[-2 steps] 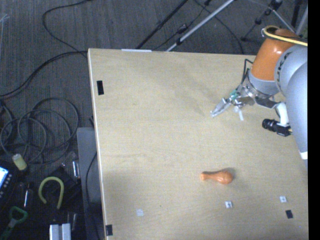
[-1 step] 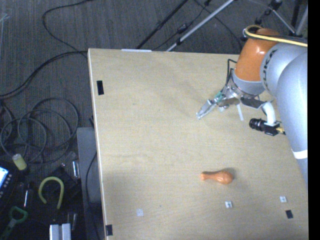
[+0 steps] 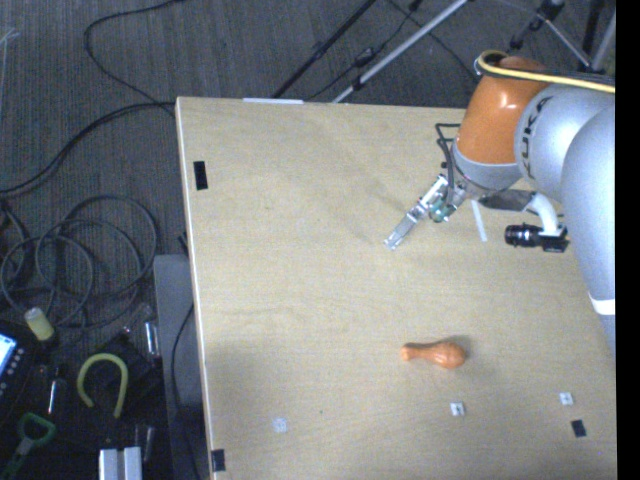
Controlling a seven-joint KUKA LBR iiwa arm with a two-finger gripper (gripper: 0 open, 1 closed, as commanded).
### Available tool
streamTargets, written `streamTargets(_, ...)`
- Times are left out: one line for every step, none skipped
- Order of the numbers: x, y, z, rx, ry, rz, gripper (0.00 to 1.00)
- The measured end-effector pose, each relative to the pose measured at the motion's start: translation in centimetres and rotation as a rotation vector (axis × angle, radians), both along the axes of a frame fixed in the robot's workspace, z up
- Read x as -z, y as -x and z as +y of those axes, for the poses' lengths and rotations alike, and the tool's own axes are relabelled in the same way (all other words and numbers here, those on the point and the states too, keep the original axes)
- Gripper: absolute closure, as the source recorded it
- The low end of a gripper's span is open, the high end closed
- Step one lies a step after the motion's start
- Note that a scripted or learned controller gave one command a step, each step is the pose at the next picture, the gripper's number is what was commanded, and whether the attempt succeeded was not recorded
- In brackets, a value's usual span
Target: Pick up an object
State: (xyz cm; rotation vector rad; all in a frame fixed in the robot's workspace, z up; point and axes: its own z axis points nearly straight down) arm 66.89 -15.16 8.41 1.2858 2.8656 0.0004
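Note:
An orange, pear-shaped object (image 3: 436, 354) lies on its side on the tan bench top (image 3: 300, 268), toward the front right, with its narrow end pointing left. My gripper (image 3: 402, 232) hangs over the bench farther back, slanting down to the left from the orange-banded wrist (image 3: 495, 118). It is well apart from the orange object, roughly a hand's length behind it and slightly left. Nothing shows at the gripper's tip.
The bench's left edge (image 3: 190, 298) drops to a floor strewn with cables (image 3: 90, 248) and a green hook-shaped tool (image 3: 100, 378). Small black and white markers (image 3: 457, 408) dot the bench near the front. Tripod legs (image 3: 440, 18) stand behind the bench.

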Motion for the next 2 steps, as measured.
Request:
streamTargets(-1.0,-0.1,0.2,0.000,-0.004,-0.004,1.00)
streamTargets(-10.0,0.5,6.7,0.131,-0.001,0.001,1.00)
